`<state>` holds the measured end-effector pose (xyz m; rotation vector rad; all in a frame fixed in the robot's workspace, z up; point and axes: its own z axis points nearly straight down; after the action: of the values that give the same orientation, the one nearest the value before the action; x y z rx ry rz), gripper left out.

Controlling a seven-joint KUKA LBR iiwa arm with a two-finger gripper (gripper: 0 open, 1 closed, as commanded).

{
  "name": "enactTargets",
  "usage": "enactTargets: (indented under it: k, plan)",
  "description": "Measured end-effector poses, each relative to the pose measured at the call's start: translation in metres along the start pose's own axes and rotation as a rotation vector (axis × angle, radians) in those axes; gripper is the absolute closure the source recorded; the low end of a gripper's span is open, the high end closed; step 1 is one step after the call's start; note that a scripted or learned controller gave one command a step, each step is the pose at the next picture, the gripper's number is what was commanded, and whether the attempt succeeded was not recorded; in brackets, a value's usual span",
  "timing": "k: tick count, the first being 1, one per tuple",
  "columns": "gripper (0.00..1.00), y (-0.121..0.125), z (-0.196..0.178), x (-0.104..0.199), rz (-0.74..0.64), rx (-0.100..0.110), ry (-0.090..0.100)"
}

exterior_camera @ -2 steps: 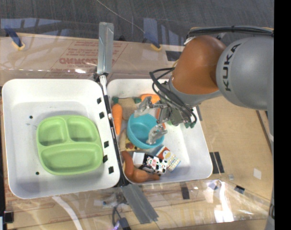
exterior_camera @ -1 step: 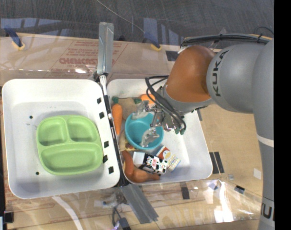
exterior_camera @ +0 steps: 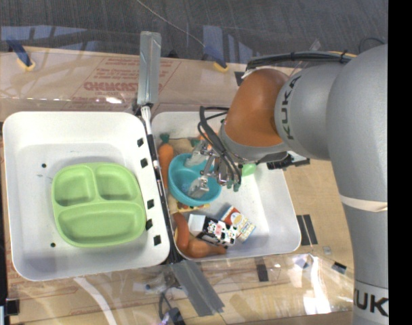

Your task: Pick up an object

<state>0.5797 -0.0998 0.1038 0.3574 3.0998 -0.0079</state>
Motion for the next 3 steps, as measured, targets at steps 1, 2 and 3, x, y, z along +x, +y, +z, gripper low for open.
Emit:
enactTargets:
  k: [1, 2, 3]
  plan:
    - [0.00, 0.012, 0.005, -0.065, 0.154, 0.007, 0.007]
    - [0.00, -0.036, 0.007, -0.076, 0.167, -0.002, 0.016]
    - [0.00, 0.002, 0.008, -0.059, 0.480, 0.002, 0.014]
